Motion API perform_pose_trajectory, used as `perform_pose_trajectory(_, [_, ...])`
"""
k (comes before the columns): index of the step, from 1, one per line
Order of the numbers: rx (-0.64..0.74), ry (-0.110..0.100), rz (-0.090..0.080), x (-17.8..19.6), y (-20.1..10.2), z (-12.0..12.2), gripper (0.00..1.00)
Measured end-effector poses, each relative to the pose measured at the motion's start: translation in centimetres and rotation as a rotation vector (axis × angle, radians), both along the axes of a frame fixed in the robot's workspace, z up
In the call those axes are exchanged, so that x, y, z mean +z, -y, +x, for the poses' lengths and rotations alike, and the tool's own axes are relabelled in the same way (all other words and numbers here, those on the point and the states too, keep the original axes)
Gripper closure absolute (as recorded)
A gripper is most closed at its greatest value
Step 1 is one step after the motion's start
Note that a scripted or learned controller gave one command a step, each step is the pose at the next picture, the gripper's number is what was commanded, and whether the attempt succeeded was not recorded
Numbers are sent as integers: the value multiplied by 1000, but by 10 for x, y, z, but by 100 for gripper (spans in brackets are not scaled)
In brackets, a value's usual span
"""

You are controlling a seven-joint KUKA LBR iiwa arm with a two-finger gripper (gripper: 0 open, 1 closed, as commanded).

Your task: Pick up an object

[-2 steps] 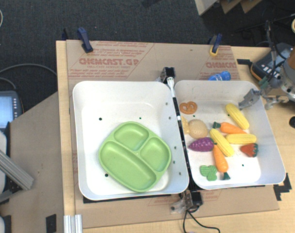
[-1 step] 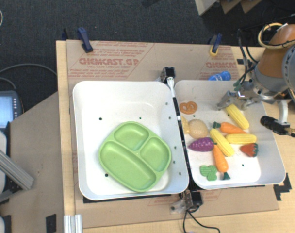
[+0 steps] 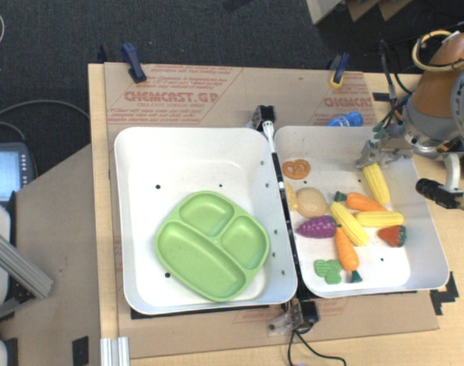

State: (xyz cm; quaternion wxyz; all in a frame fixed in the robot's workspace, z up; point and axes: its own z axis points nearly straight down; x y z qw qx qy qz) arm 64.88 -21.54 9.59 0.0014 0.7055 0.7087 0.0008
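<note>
A brown bench (image 3: 178, 90) holds two white bins. Toy food sits in the right bin (image 3: 423, 269), ready for picking. The gripper (image 3: 381, 149) hovers above the corn (image 3: 376, 183); I cannot tell its grip.

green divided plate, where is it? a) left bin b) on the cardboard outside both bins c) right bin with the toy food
a: the green divided plate lies on the floor of the left bin, while the toy food is in the right bin.
</note>
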Motion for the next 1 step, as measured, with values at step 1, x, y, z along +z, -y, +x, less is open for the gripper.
perform_pose_trajectory(1, [2,-4,3,-11,-86,19,100])
